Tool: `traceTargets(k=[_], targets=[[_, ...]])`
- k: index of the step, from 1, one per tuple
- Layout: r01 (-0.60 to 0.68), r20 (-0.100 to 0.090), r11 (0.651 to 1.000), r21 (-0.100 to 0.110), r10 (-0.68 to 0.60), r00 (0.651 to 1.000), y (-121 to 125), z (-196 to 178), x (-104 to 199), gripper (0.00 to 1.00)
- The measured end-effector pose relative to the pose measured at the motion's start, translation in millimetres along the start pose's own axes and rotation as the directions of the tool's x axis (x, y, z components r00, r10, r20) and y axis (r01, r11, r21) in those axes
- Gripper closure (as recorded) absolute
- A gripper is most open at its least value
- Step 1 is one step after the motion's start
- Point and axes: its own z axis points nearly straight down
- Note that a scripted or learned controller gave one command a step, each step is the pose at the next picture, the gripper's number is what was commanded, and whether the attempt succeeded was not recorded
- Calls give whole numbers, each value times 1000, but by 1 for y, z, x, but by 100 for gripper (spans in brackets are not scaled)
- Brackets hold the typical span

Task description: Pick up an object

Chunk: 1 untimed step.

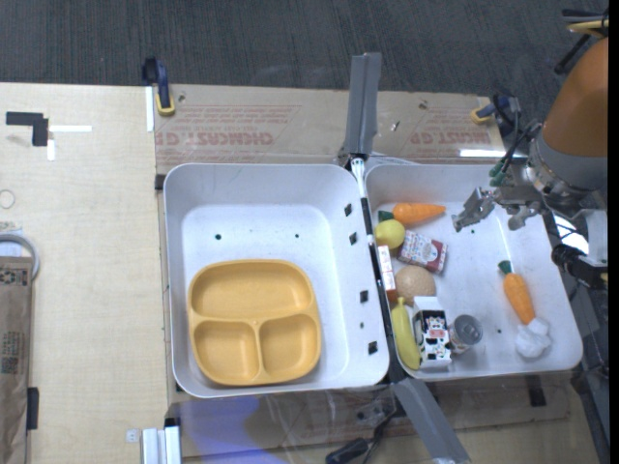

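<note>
The tool (495, 211) is being held over the far part of the right bin (566, 356), its fingers spread apart with nothing between them. A carrot (418, 213) is lying just left of it, another carrot (518, 296) nearer.

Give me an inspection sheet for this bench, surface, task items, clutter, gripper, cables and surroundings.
Surface: two white bins side by side, left bin and right bin, on a cardboard sheet.
Job's things: right bin holds two toy carrots, lemon, red packet, potato, banana, small carton, can.
Clutter: yellow divided tray in the left bin.
Gripper: gripper over the right bin's back part, nothing between its fingers.
Cables: dark cables by the wrist.
Surroundings: clamps, grey carpet.
</note>
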Motion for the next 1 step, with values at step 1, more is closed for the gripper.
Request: traceTargets(k=[1], targets=[[-12, 0, 1000, -1, 12, 1000, -46, 83, -57, 0]])
